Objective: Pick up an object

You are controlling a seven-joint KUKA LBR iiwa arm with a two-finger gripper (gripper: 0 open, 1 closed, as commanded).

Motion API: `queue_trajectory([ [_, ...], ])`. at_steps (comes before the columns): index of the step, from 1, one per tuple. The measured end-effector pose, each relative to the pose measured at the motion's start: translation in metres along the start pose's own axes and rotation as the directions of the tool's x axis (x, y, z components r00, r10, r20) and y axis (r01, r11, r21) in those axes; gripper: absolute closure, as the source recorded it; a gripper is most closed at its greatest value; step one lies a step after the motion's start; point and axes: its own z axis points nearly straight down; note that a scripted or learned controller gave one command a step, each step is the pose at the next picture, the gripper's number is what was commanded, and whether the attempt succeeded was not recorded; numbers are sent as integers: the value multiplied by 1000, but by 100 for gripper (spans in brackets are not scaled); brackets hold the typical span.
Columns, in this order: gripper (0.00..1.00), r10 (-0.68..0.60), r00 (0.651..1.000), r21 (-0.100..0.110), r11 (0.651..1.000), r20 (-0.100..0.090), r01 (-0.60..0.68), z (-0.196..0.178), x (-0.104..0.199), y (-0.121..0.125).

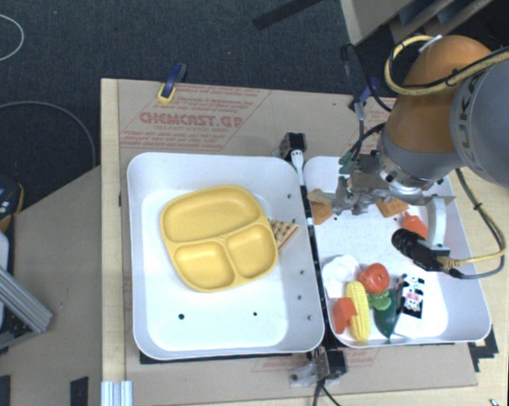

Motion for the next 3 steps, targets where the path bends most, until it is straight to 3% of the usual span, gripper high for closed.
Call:
queue_trajectory([
  [1,100,-3,1000,-7,1000,0,3,-10,3,11],
  [3,100,-3,1000,-1,1000,-1,3,-2,6,0],
])
